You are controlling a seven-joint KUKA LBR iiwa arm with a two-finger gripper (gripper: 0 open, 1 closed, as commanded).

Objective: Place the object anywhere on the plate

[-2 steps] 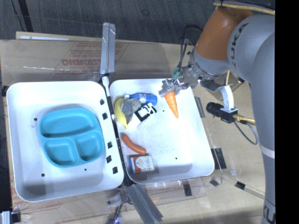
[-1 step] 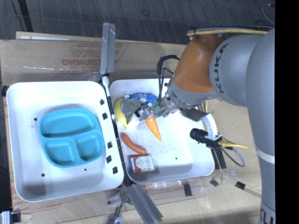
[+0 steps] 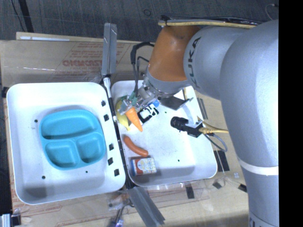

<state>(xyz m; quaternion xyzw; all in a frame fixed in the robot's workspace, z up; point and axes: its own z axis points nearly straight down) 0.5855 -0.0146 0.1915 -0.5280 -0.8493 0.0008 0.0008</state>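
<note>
A blue plate [image 3: 72, 137] with three compartments lies in the left bin [image 3: 19, 126]. My gripper [image 3: 136, 105] is low over the far left corner of the right bin [image 3: 199, 162], under the orange wrist band. An orange carrot [image 3: 134, 119] points down and right just below the gripper, its thick end at the gripper's tip. Whether the gripper has hold of the carrot I cannot tell. A yellow item [image 3: 123, 120] lies against the carrot's left side, partly hidden by it.
A reddish sausage [image 3: 136, 146] lies in the right bin near the divider. A small printed carton [image 3: 143, 165] rests at that bin's front left. A black cable plug [image 3: 185, 125] hangs over the bin's middle. The grey arm covers the right side.
</note>
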